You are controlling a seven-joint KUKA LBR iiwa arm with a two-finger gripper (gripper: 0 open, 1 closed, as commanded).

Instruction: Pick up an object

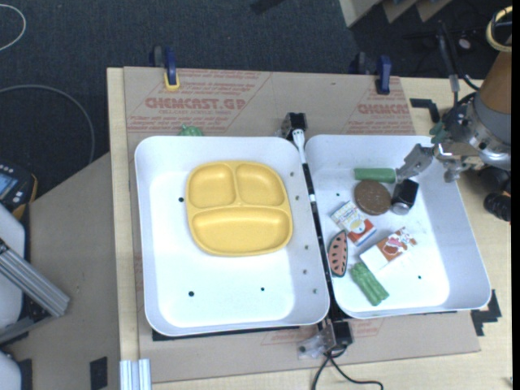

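In the right bin (455,242), nearest the camera, a green block (369,284) lies beside a watermelon slice (339,255) and a red-and-white carton (388,250). Behind them sit a small packet (351,218), a brown disc (373,197) and a green bar (374,174). The gripper (410,177) hangs at the far right, over a dark cylinder (403,196); its fingers seem parted, perhaps touching it, with nothing lifted. The left bin (162,266) holds a yellow plate (239,207).

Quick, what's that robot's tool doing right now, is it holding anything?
Tool: above the right bin, by a small dark object; whether it is open, closed or holding anything cannot be told.
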